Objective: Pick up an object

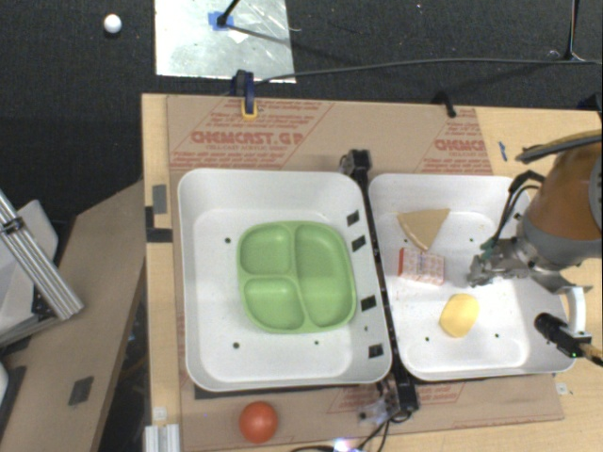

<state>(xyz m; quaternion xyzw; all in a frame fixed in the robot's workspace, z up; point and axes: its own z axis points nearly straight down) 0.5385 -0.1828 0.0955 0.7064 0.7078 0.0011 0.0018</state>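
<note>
Two white bins share the tabletop [160, 347], and in the right bin [509, 356] the pincer [482, 269], its grip impossible to judge, hangs just above the yellow lemon [459, 315], whose rounded skin could roll away from an off-centre close.

Bright, even overhead light; slightly soft picture.
Both white bins [283, 191] are close to washed out, with faint shadows along their inner walls. The foil sheet [224, 26] at eleven o'clock gives patchy glare. The arm [565, 219] at three o'clock is blurred. The dark surroundings lose detail.
</note>
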